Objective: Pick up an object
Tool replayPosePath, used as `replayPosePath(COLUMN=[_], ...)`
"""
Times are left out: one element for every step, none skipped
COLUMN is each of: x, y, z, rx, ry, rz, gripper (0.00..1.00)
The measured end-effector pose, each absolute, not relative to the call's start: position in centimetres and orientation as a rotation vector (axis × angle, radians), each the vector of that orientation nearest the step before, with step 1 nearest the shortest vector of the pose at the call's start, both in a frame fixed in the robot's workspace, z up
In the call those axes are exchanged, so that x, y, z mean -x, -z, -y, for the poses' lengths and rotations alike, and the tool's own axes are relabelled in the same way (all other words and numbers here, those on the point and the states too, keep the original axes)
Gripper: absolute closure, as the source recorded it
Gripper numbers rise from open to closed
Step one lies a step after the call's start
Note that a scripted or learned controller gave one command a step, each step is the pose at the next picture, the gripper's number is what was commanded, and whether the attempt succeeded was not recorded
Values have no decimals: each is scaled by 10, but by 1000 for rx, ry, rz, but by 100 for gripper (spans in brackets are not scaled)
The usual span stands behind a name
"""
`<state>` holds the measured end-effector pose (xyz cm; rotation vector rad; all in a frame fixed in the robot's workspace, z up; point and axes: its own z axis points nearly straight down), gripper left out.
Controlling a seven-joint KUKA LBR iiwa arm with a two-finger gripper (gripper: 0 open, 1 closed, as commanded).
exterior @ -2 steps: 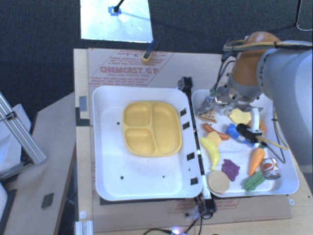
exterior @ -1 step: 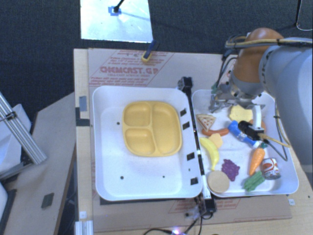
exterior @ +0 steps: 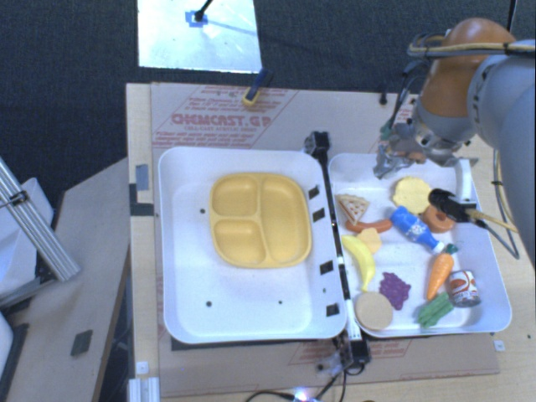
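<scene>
My gripper hangs over the far left corner of the right bin, above bare white floor. Nothing shows inside it. The nearest objects are a yellow round piece just in front of it and a sandwich wedge to its front left. Further forward lie a blue bottle, a brown doughnut, a banana, purple grapes, a carrot, a small can, green beans and a tan disc.
The left bin holds a yellow divided plate. A black-clipped divider separates the two bins. A shiny square sheet lies beyond the bench at the back left.
</scene>
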<state>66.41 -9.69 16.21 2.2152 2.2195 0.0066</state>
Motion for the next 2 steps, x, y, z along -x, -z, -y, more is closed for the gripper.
replayPosePath(x=[-668,-669], y=[-207,-226], z=[94,94], rx=[-2212,-2213], ry=[-8,-5], rz=[-2223,-2225], gripper=[100,100])
